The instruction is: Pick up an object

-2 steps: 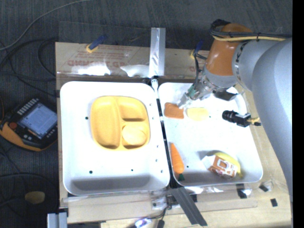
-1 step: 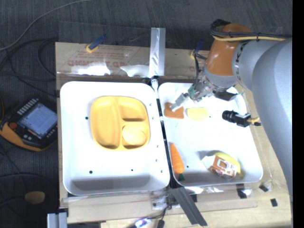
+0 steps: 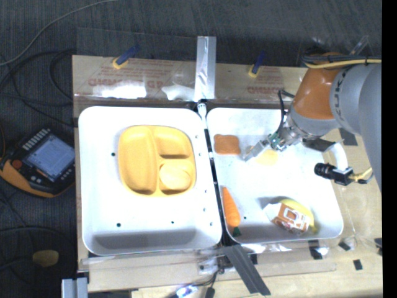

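Note:
In the right bin lie a brown square piece at the upper left, an orange carrot along the left wall, and a yellow and orange-white item at the lower right. A small pale yellow object rests near the bin's upper middle. My gripper reaches in from the right and points down-left, low over the bin floor, between the brown square and the pale yellow object. Nothing shows as held in it.
The left bin holds a yellow divided tray. A black part of the arm hangs over the right bin's right side. A handheld controller lies on the floor at left. Clamps and tape line the back edge.

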`<state>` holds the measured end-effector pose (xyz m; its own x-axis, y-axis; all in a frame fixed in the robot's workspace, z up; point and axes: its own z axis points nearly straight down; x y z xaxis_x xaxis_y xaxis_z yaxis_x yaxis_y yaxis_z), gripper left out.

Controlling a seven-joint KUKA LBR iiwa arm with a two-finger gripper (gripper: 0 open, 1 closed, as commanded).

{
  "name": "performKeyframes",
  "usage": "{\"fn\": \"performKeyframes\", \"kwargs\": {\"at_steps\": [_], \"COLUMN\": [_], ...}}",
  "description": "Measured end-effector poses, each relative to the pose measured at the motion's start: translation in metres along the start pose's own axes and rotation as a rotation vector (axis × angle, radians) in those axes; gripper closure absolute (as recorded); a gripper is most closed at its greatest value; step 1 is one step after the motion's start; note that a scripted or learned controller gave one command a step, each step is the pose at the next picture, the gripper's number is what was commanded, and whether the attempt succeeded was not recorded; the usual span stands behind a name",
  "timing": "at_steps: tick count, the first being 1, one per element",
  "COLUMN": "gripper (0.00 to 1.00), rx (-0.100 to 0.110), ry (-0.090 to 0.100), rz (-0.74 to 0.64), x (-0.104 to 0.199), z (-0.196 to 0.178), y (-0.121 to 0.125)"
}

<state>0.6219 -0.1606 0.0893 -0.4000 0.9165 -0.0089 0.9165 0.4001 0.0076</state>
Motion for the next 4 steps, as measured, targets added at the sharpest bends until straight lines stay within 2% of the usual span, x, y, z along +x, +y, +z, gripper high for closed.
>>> {"fn": "performKeyframes", "kwargs": {"at_steps": [1,2,3,4], "gripper": [1.00,1.00,0.00,0.00], "rx": [-0.003,0.008,0.008,0.008], "ry": [-0.001,0.010,0.010,0.010], "rz": [0.000,-0.027,-0.026,-0.131], "x": [0.000,0.078,0.078,0.085], "z": [-0.010,-0.095,-0.095,-0.045], "y": [0.001,-0.003,-0.003,-0.048]}}
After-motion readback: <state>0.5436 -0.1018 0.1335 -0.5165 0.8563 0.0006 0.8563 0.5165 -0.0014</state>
